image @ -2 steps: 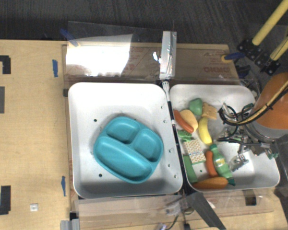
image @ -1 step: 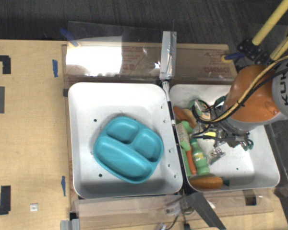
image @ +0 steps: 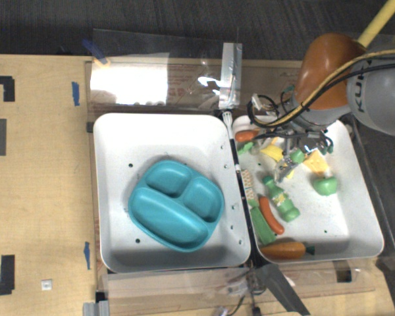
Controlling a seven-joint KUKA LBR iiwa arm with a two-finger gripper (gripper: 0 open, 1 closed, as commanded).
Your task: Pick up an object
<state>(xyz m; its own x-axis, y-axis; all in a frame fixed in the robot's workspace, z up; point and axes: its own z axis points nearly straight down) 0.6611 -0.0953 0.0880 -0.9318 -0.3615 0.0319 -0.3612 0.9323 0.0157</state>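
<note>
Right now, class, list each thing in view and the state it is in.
Teal divided plate: lying flat, slightly askew, in the left bin.
Toy food pieces: scattered loose in the right bin.
Gripper: low over the toy food.

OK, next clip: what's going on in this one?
A grey arm reaches in from the right over the right bin, its gripper low among small toy foods: a green piece, a yellow piece, an orange-red one. Nothing is visibly lifted yet. The left bin holds a teal divided tray.
</note>
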